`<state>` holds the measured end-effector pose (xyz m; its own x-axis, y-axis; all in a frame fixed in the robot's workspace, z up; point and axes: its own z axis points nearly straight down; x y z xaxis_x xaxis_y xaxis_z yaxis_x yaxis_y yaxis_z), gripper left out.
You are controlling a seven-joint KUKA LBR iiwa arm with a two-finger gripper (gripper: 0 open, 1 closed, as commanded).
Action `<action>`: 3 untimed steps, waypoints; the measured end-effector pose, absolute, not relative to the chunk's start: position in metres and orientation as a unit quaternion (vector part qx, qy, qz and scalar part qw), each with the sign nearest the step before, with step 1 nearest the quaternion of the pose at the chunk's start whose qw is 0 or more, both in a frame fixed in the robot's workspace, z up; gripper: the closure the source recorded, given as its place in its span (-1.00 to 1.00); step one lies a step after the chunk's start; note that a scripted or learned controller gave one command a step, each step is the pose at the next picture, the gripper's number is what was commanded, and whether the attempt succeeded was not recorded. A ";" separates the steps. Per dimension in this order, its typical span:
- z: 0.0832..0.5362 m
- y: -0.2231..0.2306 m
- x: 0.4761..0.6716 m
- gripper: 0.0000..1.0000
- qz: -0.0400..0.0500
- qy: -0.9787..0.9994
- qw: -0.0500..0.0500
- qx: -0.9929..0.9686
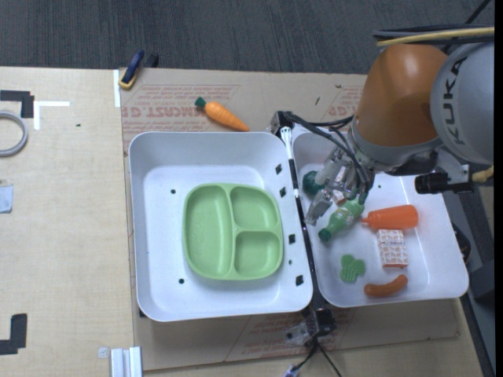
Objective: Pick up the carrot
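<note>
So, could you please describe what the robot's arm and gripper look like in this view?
The arm is grey, with a rounded glossy orange band above the wrist and dark "KUKA" lettering on the grey shell. Black cables loop beside the wrist. The gripper is a small metallic assembly, silver and dark grey.

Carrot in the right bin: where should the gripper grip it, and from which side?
Likely from above, at the middle of the carrot, closing across its width. It lies flat with its length left to right, so the width is the short span. The box sits close on its near side and the bottle at its left tip.
</note>
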<state>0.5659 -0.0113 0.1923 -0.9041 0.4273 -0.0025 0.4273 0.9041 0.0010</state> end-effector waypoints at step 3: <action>0.192 -0.009 0.490 -1.00 0.000 1.000 0.001 -0.009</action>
